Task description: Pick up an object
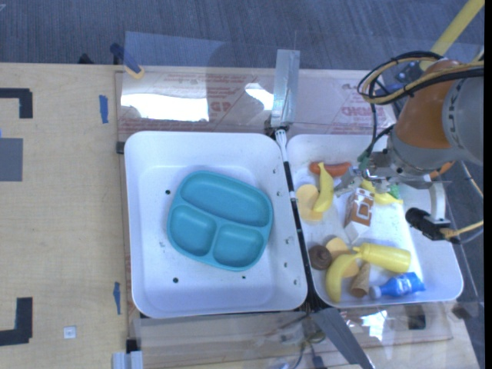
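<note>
While the arm [430,114] reaches in from the right over the far part of the right bin [453,279], we see its pincer [374,174] low among the clutter at that bin's far end, and we cannot tell from this slanted overhead view whether it is released, clenched or grasping anything. Candidate objects all lie in the right bin: a small banana [324,191] and an orange piece [336,168] at the far left, a brown-and-white packet [360,208] just near of the pincer, a yellow bottle [382,255] in the middle, a larger banana [339,274] at the near left, and a blue bottle [400,285] at the near edge. Left of it, the left bin [146,206] carries a teal divided plate [220,219]. We judge the step in hand to be the descent and closure on an item at the far end. To do it well, we would centre the pincer on a single item, the packet being closest, keep clear of the bin wall and of neighbours that touch, close fully before lifting, and rise straight up so that nothing is dragged along the tabletop [54,206].
</note>
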You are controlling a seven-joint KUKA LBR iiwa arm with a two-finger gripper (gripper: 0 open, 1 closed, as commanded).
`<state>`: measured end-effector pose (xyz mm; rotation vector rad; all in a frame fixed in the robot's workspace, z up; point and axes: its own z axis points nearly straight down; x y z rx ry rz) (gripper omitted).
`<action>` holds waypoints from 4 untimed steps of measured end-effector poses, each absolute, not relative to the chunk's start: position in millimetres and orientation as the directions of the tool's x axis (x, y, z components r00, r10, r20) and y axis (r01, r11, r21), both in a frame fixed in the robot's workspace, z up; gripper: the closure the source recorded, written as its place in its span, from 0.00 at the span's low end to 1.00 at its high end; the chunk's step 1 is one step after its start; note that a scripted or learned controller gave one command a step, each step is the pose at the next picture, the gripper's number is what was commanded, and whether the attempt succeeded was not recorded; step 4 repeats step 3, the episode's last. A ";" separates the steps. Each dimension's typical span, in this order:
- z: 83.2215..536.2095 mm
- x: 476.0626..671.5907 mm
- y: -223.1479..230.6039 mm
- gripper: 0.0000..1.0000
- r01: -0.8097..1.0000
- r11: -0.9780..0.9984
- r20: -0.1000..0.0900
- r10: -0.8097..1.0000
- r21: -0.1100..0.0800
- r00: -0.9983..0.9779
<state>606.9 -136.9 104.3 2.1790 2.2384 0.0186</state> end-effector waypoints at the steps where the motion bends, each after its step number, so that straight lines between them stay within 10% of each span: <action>1: 90.1 548.6 -152.4 0.00 1.000 0.013 -0.002 1.000 0.010 -0.013; 2: 102.2 551.0 -152.0 1.00 1.000 0.013 -0.003 1.000 0.017 -0.013; 3: 247.3 562.7 -157.1 1.00 1.000 0.022 -0.003 1.000 0.012 -0.022; 4: 247.3 562.7 -157.1 1.00 1.000 0.022 -0.003 1.000 0.012 -0.022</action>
